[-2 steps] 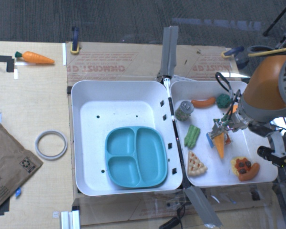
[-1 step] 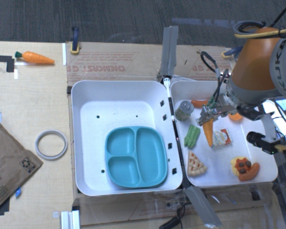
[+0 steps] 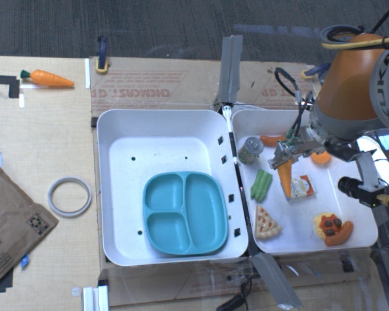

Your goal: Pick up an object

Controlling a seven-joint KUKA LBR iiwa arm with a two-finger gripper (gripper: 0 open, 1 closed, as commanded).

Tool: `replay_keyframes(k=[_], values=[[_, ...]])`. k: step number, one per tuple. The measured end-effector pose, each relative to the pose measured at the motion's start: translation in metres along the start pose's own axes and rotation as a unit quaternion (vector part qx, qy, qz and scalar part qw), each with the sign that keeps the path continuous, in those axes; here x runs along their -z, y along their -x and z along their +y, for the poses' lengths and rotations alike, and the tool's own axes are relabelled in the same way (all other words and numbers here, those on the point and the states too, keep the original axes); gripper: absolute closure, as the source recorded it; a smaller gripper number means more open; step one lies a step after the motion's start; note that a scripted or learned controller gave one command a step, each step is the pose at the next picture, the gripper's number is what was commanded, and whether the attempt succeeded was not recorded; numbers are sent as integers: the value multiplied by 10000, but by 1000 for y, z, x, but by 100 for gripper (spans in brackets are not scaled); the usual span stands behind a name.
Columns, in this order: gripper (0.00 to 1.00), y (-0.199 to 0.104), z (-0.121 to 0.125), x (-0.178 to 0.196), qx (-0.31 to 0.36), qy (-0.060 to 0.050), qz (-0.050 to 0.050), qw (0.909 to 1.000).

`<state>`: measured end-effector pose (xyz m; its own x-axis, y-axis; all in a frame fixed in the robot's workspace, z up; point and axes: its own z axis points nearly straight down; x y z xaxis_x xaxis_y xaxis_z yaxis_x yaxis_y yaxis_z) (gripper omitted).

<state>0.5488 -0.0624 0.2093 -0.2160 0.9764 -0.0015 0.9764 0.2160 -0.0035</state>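
Note:
The right bin [image 3: 369, 203] holds several toy foods. Among them are a grey can [image 3: 251, 149], a small red-orange sausage [image 3: 270, 139], a green vegetable [image 3: 262, 184] and a waffle-patterned wedge [image 3: 266, 222]. There are also an orange stick [image 3: 285, 181], a white and red packet [image 3: 302, 186], an orange ball [image 3: 321, 158] and a yellow and red piece [image 3: 332, 229]. My gripper [image 3: 288, 154] hangs low over the middle of this bin, right above the top end of the orange stick. Its tip is dark and partly merges with the stick.
The left bin [image 3: 117, 173] contains a teal divided plate [image 3: 185, 212]. On the bench to the left lie a toy carrot [image 3: 48, 78], a grey tape ring [image 3: 69, 195] and a cardboard box [image 3: 10, 229]. A grey divider [image 3: 231, 70] rises between the bins at the back.

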Motion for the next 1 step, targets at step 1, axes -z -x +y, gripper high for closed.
replay_keyframes(k=[1], values=[[100,3,8,-18,1029,5,7,9947]])
